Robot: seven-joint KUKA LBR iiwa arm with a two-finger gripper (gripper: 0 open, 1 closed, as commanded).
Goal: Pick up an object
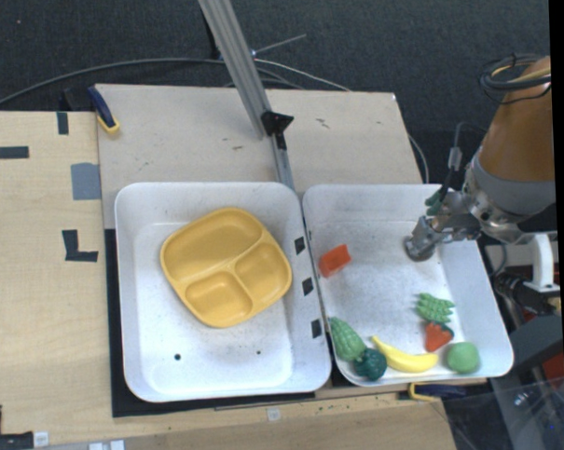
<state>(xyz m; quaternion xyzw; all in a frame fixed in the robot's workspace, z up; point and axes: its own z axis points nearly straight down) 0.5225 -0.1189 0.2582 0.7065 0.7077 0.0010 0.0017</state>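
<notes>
Banana [405,358] and lime [462,357] lie at six o'clock; tool [421,245], finger state unreadable, hovers at two o'clock, approach stage, needing descent.

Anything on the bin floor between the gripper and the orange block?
No. In the camera view, bare speckled white floor of the right bin runs from the gripper to the orange block.

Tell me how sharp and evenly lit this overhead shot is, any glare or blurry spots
Camera view: lighting is soft and even, with faint shadows under the yellow tray and the banana; mild glare washes out the rim of the left bin; the small toys and the gripper look soft, and the picture is grainy, with detail in the dark surround hard to read.
</notes>
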